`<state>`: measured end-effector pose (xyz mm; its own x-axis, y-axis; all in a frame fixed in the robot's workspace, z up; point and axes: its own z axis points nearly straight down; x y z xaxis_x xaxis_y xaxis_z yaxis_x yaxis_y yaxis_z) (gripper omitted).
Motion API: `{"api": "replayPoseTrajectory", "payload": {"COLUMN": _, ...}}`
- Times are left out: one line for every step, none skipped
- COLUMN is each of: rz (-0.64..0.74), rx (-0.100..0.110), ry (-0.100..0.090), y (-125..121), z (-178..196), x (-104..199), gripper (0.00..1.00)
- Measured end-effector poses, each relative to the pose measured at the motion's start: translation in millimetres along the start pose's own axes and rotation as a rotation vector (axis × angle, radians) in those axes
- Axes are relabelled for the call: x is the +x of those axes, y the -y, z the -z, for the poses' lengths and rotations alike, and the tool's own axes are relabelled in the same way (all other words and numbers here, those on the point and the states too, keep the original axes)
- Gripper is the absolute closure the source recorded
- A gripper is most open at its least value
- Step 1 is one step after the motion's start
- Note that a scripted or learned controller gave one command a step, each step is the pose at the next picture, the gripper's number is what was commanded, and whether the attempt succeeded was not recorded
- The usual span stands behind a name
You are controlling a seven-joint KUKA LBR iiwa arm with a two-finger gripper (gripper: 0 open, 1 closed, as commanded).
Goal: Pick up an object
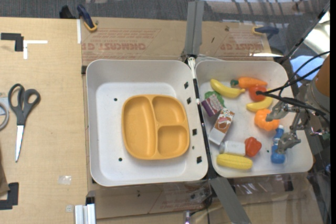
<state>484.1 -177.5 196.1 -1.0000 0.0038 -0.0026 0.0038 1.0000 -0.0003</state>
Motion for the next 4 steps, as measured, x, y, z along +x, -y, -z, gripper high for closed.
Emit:
{"api": "replayPoseTrajectory", "payload": {"rz": -0.162, "rx": 0.000, "ry": 0.000, "y": 14.2, "z": -103.7, "x": -2.9, "gripper": 0.00}}
{"api": "replayPoseTrajectory", "payload": {"rz": -0.157, "rx": 0.001, "ry": 0.004, "y": 13.1, "z": -93.7, "x": -5.2, "gripper": 1.00}}
{"api": "replayPoseTrajectory", "payload": {"rz": 0.588, "rx": 0.002, "ry": 0.003, "y": 4.5, "z": -102.4, "x": 4.2, "gripper": 1.00}}
{"api": "replayPoseTrajectory", "payload": {"rz": 0.358, "rx": -0.001, "ry": 0.001, "y": -81.2, "z": -102.9, "x": -20.8, "gripper": 1.00}}
